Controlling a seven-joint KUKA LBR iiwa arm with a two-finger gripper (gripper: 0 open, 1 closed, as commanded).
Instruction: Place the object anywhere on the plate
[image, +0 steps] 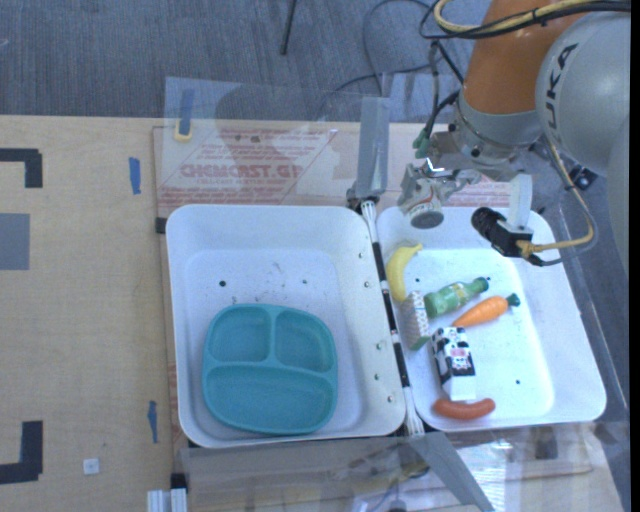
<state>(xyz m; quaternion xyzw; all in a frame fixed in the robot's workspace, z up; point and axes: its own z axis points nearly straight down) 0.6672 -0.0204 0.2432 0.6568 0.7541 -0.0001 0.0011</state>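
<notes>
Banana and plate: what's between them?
In the camera view, between the banana and the teal plate lie the bins' adjoining rims and bare white bin floor.

A wooden bench (80, 330) bears two white bins (190, 250) side by side.

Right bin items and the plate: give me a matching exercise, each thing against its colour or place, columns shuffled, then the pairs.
Things:
1. banana
2. carrot
3. sausage
4. plate

Descriptions:
A. teal, with compartments, in the left bin
B. red, nearest the front edge of the right bin
C. yellow, against the right bin's left wall
D. orange, just below the green bottle

Pairs: 1-C, 2-D, 3-B, 4-A
</notes>
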